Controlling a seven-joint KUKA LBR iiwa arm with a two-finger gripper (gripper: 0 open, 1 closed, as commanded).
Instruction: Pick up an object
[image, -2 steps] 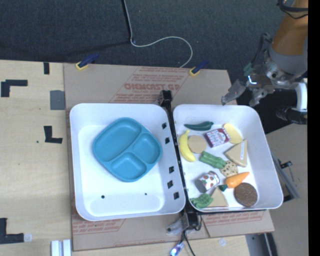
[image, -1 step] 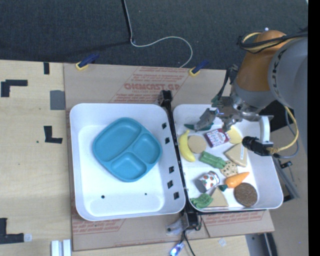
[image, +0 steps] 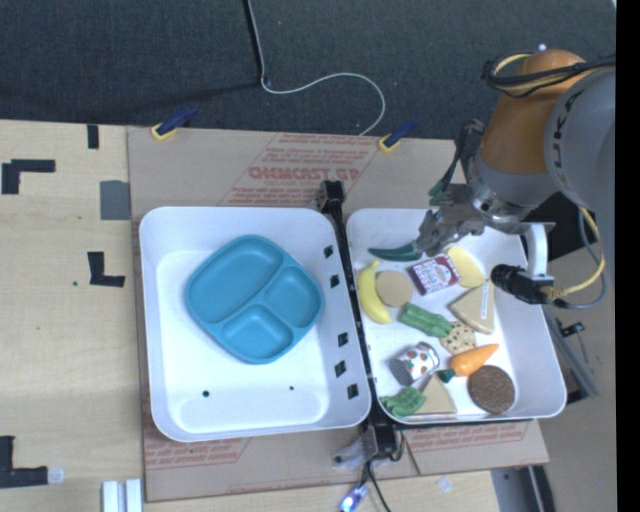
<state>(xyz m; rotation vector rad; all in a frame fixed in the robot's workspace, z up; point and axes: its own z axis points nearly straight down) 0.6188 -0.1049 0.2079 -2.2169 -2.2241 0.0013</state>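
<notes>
Right now the claw (image: 432, 232), its grip hidden so I can't call it, hangs over the right bin (image: 545, 375)'s far end, just above one green chilli (image: 394, 252) lying crosswise, with one banana (image: 372, 297), one carrot (image: 472, 360) and one cookie (image: 491, 388) nearer us.

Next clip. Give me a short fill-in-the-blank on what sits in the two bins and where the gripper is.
1. The blue divided plate lies in the ____ bin.
2. The toy foods, such as the banana and the carrot, lie in the ____ bin.
3. The gripper is above the ____ bin's far end.
4. The plate has ____ compartments.

Missing words: left; right; right; three
</notes>
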